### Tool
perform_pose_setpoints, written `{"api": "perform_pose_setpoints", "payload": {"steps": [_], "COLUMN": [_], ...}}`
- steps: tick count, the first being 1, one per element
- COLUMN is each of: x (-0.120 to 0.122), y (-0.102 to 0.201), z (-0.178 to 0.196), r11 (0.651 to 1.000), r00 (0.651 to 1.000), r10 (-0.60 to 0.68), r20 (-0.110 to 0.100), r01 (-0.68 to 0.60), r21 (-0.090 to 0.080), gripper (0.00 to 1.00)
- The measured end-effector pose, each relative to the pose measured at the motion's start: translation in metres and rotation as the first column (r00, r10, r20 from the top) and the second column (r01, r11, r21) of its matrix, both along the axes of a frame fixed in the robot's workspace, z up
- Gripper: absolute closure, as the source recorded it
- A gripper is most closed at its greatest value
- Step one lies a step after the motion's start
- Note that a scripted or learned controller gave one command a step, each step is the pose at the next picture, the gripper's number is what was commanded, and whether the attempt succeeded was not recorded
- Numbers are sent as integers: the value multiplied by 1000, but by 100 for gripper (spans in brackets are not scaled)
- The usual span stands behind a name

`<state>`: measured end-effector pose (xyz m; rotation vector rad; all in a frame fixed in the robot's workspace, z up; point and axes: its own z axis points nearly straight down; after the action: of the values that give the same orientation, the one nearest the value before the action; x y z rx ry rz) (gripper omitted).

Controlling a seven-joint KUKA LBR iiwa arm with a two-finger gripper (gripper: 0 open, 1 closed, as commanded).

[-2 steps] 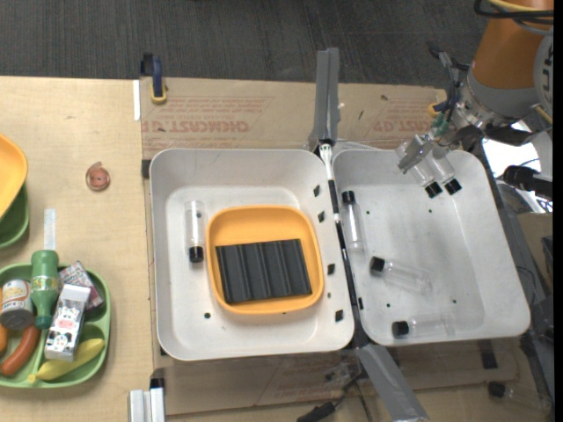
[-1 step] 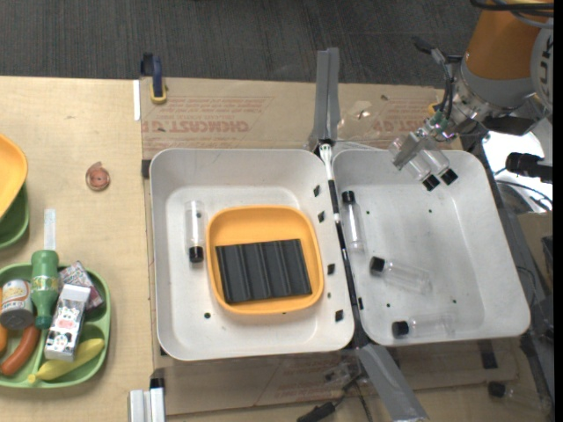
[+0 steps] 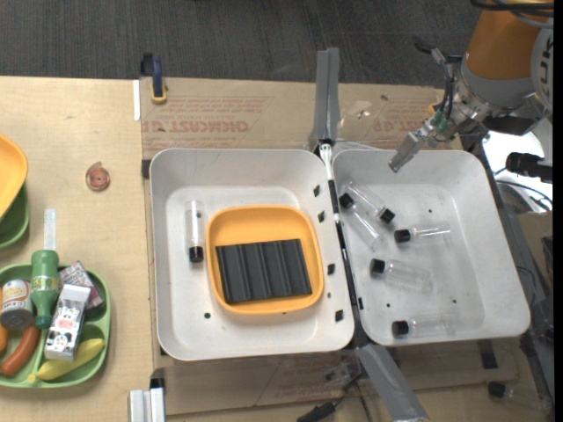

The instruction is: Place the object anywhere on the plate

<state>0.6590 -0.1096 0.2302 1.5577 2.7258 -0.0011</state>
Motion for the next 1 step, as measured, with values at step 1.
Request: {"api": "perform_pose_setpoints", "payload": {"steps": [1], "x": [-16], "y": [-63], "z": [59], "r11": [979], "r00": [979], "r10": [203], "r20": [2], "r01": [-203], "r21": [-1], "gripper": [0]}}
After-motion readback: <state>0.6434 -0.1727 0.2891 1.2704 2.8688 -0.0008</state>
